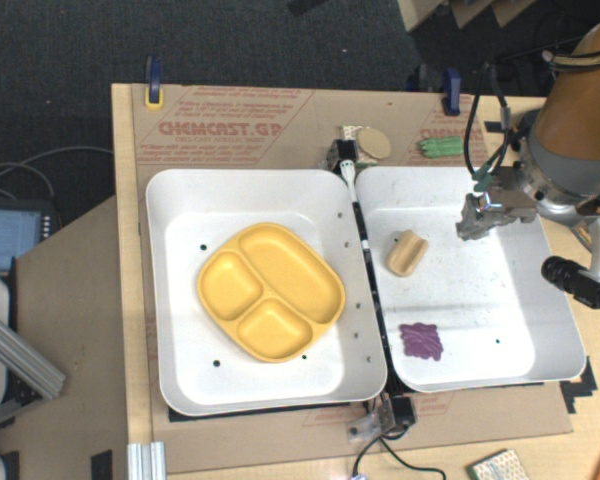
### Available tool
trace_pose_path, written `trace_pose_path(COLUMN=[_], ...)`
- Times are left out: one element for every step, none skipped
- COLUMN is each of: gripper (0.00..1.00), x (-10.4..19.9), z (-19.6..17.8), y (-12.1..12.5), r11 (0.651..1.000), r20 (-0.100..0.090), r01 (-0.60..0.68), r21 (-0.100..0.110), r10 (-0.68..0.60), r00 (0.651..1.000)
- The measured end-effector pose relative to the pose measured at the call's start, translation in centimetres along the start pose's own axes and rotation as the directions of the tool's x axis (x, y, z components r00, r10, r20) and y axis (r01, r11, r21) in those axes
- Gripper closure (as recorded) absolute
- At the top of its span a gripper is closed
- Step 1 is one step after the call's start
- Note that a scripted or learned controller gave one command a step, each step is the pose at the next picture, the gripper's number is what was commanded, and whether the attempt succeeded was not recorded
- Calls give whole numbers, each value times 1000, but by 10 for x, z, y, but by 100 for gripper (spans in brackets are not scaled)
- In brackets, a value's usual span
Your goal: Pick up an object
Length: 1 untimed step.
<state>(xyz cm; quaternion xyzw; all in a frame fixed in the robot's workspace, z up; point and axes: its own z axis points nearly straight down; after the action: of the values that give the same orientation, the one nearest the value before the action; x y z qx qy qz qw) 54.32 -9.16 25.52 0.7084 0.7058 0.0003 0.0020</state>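
Camera view: the gripper (477, 218) hangs over the right bin (540, 368), near the tan block (407, 253), maybe to grab it; I cannot tell its grip

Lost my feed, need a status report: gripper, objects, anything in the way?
Gripper over right bin, holding nothing. Tan block and purple piece lying loose there. Nothing blocking.
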Motion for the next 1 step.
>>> trace_pose_path(gripper=[100], x=[59], z=[2], y=[6], r11=[1000], r20=[-4], r01=[10], r21=[2], r10=[-10], r00=[1000])
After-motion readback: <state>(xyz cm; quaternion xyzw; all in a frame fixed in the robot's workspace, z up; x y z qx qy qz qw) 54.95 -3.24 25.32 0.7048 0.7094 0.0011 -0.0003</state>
